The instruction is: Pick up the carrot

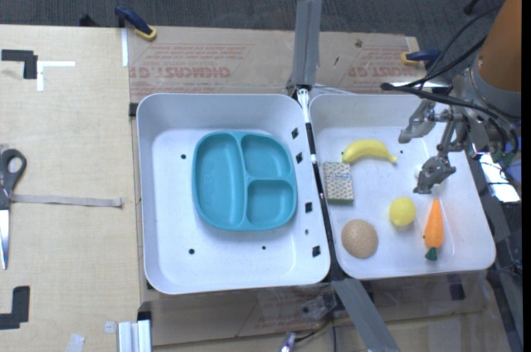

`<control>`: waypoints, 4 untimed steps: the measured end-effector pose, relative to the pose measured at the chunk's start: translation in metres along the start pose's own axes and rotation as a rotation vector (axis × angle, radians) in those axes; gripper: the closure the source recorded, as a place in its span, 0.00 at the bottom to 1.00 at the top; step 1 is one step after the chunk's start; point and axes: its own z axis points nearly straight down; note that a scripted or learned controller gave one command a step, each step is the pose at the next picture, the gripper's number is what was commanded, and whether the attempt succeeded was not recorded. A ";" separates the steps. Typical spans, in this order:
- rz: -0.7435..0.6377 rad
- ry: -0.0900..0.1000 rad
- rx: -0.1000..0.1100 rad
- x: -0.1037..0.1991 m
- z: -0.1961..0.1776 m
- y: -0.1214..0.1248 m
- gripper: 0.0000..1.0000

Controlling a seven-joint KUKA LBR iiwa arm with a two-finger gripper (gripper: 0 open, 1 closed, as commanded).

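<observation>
While the gripper (pixel 425 153) hangs seemingly open and empty, the carrot (pixel 433 227) lies just below it

bright, even light from overhead; the white bins (pixel 224 259) glare slightly and shadows are soft and short. the picture is mildly grainy, and the arm (pixel 506 51) at the right edge looks blurred, perhaps out of focus.

Open tool (pixel 425 153) hovers above carrot (pixel 433 227).
</observation>
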 end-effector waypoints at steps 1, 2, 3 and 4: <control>-0.140 -0.002 0.001 0.021 0.045 -0.051 0.00; -0.098 -0.001 0.000 0.039 0.189 -0.074 0.00; -0.103 -0.007 0.003 0.036 0.179 -0.073 1.00; 0.083 -0.002 0.000 0.014 0.110 -0.031 1.00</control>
